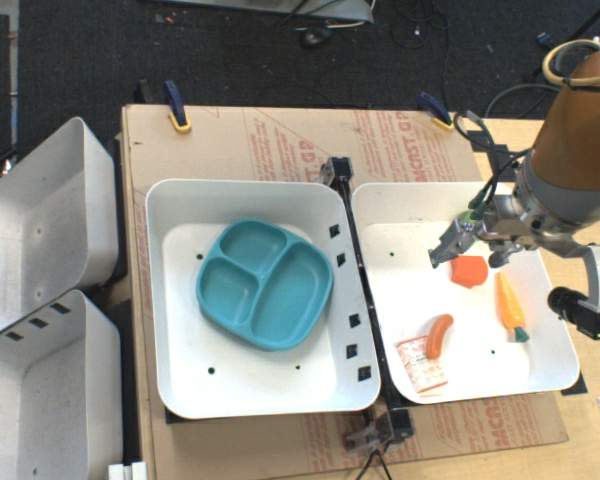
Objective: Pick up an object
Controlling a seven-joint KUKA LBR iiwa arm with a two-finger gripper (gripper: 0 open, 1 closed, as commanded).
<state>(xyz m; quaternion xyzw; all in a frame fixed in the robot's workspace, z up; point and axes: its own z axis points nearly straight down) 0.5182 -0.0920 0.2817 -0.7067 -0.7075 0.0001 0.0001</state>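
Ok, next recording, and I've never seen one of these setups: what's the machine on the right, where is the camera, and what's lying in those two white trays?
One camera looks down at a slant from above the bench. The robot arm reaches in from the right; its gripper hangs open over the right bin, just above an orange block, with nothing between its fingers. That bin also holds a toy carrot, a small sausage and a red-and-white packet. The left bin holds a teal divided plate. Both bins sit on a cardboard sheet.

teal plate (265, 284) fills left bin (170, 368), right bin's (555, 368) near-left floor open
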